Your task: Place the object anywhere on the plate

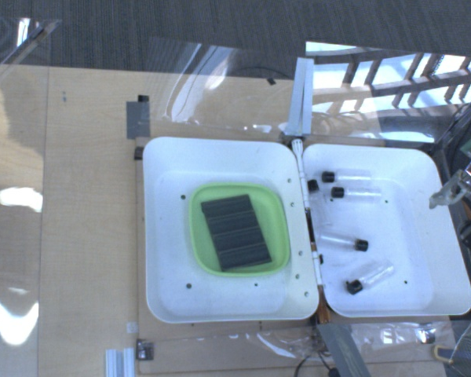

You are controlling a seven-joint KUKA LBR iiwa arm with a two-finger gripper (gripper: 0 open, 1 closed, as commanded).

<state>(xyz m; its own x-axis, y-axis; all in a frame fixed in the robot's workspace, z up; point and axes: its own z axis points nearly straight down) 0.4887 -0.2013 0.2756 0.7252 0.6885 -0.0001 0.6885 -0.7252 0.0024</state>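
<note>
A wooden bench (63,210) is carrying two white bins; the green plate (276,210) is already bearing a dark ridged block (235,232), while capped tubes (343,243) are lying loose, awaiting picking.

1. Two white bins sit side by side on the bench: the left bin (165,289) and the right bin (447,297).
2. A green plate (279,210) lies in the left bin, and a dark ribbed block (235,232) lies tilted on it.
3. Clear tubes with black caps lie scattered in the right bin, four it seems, one at (367,278).
</note>
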